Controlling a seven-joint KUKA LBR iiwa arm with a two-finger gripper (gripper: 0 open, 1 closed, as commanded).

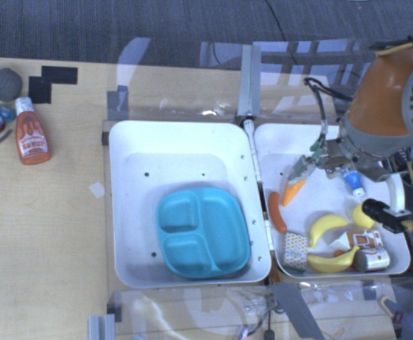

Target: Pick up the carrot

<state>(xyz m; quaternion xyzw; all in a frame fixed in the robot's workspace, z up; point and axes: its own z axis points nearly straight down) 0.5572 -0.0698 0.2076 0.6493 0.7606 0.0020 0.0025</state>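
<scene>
Nearest the camera in the right bin (402,263), two bananas (331,245), a small can (371,260) and a patterned packet (295,251) lay along its front wall, with a red sausage (276,211) against its left wall. Just beyond the sausage, toward the middle of that bin, the carrot (293,190) hung tilted with its upper end between the fingers of the gripper (303,167), which were closed narrowly on it. Left of that bin stood the other bin (129,147) with a blue divided plate (202,231), and far off to the left on the bench a ketchup bottle (31,136) lay.
</scene>
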